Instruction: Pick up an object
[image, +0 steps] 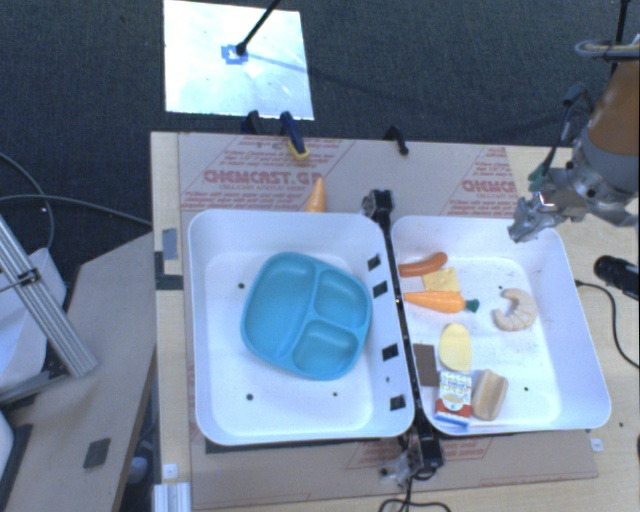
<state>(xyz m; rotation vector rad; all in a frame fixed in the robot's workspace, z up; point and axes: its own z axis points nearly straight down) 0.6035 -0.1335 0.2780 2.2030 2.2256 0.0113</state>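
1. Two white bins sit side by side on a bench. The left bin (215, 300) holds a blue plate (306, 314) with three parts in it.
2. The right bin (575, 330) holds toy food.
3. A red sausage (423, 264) lies near the top left of the right bin. Just under it is a yellow cheese square (442, 280).
4. An orange carrot (436, 300) with a green end lies just below the cheese. Its tip points to the left.
5. A tan croissant (515, 309) lies to the right of the carrot, a little apart from it.
6. A yellow, egg-shaped piece (456, 347) sits below the carrot. A brown flat piece (425, 364) lies just to its left, by the bin wall.
7. Near the bottom of the right bin are a small red and white box (454, 394) and a bread slice (489, 393). They are side by side and look like they touch.
8. The arm comes in from the right. The gripper (527, 224) hangs over the top right corner of the right bin, by the rim.
9. The gripper is well apart from all the toy food. Nothing is between its fingers. I cannot tell how far open it is.
10. An orange cone shape (316, 195) pokes up just behind the left bin.
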